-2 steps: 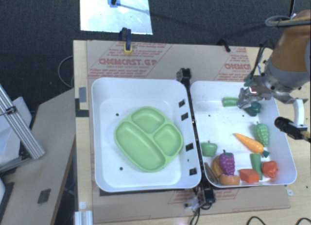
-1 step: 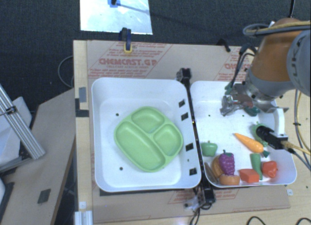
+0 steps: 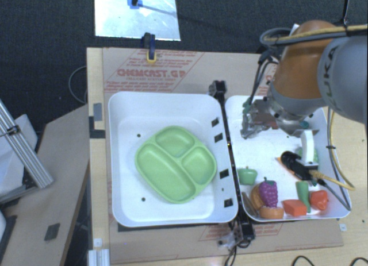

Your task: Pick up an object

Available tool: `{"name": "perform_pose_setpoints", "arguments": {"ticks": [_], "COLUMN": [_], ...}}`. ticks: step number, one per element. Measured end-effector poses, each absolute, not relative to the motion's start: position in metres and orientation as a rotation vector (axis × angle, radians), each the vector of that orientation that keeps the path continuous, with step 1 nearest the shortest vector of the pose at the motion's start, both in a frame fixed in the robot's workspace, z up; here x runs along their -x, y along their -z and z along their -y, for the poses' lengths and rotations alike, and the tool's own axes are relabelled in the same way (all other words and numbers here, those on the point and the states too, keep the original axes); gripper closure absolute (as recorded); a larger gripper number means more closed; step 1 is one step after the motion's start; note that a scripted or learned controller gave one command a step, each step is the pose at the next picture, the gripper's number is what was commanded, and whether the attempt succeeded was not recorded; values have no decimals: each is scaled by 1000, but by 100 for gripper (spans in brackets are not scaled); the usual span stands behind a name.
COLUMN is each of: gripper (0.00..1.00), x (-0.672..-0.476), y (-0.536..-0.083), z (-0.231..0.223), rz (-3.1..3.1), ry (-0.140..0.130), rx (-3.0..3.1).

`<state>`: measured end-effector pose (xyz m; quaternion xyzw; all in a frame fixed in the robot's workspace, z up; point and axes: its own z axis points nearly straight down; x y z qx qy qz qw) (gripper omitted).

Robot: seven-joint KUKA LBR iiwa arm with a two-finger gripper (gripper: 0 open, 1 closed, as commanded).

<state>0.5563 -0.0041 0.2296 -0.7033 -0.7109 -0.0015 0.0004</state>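
A: In the right-hand shallow white bin point(image 3: 339, 144), the grey arm's two-finger gripper point(image 3: 250, 128) hangs over bare floor at about ten o'clock — are its fingers parted or closed?

B: I cannot tell; they read as one dark cluster, with nothing visibly between them.

A: And the things to pick?

B: Crowded along the near edge, from six to four o'clock: a small green plastic pepper point(image 3: 248, 174), a purple plastic grape bunch point(image 3: 268, 192), a red plastic block point(image 3: 294, 207), a red plastic tomato point(image 3: 319, 200) — likely slid into that corner. The green three-compartment plastic plate point(image 3: 175, 164) lies in the middle of the left-hand white bin point(image 3: 123, 144).

A: So the pepper looks nearest, well apart from the gripper
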Motion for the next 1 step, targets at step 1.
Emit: {"name": "perform_pose_setpoints", "arguments": {"ticks": [1], "gripper": [100], "x": [-546], "y": [-230], "z": [-5], "rz": [2229], "ry": [1], "rx": [2214]}}
